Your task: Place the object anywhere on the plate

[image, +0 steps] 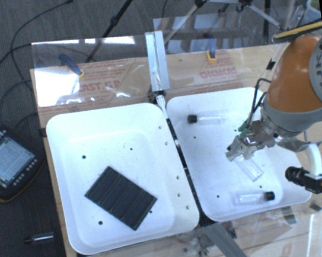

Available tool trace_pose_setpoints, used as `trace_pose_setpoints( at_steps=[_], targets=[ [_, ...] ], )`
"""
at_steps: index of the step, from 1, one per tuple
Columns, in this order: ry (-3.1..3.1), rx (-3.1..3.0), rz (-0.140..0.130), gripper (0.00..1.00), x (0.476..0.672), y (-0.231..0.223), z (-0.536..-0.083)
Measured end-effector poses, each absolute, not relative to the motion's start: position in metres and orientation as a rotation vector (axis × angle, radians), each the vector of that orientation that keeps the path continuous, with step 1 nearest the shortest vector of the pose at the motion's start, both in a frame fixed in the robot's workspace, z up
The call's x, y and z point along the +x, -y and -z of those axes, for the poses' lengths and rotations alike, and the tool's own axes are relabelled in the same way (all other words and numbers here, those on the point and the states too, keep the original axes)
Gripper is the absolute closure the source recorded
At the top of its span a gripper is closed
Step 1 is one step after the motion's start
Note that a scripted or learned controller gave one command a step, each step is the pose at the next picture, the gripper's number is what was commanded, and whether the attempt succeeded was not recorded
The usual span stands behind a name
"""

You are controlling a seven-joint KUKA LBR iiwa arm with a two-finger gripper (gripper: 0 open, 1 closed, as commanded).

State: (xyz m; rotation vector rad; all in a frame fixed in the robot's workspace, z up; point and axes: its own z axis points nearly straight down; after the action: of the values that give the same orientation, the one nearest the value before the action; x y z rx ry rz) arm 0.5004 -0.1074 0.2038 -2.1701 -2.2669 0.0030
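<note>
Clear plastic, lying flat in the right bin (pixel 211 165): tube (pixel 251 169), just below the gripper (pixel 240 149). Maybe touching it, maybe only very close; too hard to say. Not seen held. Cannot tell if the gripper is open or shut, too small and shiny to make out. Two more like it in the same bin: top tube (pixel 208 118) by the far wall, low tube (pixel 250 198) by the near wall, each with a black cap at one end. Well apart from all three, over in the left bin (pixel 91 144): plate (pixel 121 197), dark, flat, ribbed, lying at a slant. Nothing on it yet, so most of the job still to do. Probably very light, stiff and smooth. Likely to roll away or slip out if pinched at the end. Might crack if squeezed too hard. Best to grab across the round middle, one side each, with a soft squeeze. Then lift straight up, carry over the wall between the bins, and set down low on the plate, along the ribs if possible, to stop any rolling.
</note>
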Motion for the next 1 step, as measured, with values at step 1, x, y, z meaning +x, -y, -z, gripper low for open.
trace_pose_setpoints(
  at_steps=[1],
  targets=[
    [2.558,-1.821,-0.003,1.00,0.5734,0.0327,-0.2197]
  ],
)
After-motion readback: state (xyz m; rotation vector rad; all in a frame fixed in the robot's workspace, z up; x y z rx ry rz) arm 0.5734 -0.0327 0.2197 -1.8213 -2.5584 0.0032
